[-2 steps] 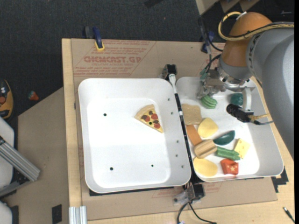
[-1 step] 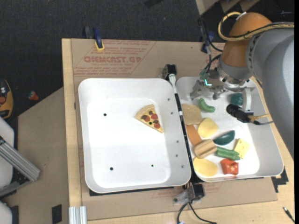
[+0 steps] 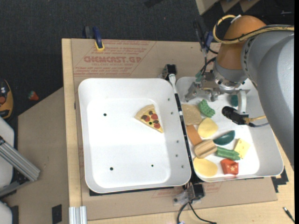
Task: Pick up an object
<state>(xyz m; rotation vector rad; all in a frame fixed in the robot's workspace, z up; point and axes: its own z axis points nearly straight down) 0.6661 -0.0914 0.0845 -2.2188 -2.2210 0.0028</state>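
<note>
A toy pizza slice (image 3: 150,118) lies alone in the left bin (image 3: 98,139), near its upper right. The right bin (image 3: 266,164) holds several toy foods: a tan cracker-like piece (image 3: 190,113), a green pickle (image 3: 206,108), a yellow chip (image 3: 208,128), an orange carrot piece (image 3: 192,134), a bread roll (image 3: 204,148), a dark green leaf shape (image 3: 225,137), a cheese wedge (image 3: 241,147), a green bean (image 3: 227,153), a red strawberry (image 3: 229,166) and a yellow disc (image 3: 206,167). My gripper (image 3: 208,91) hangs over the right bin's far end, just above the pickle.
The grey arm with its orange band (image 3: 236,43) fills the upper right and overhangs the right bin. A black divider (image 3: 180,120) runs between the bins. A blue clamp (image 3: 98,37) grips the cardboard sheet's far edge.
</note>
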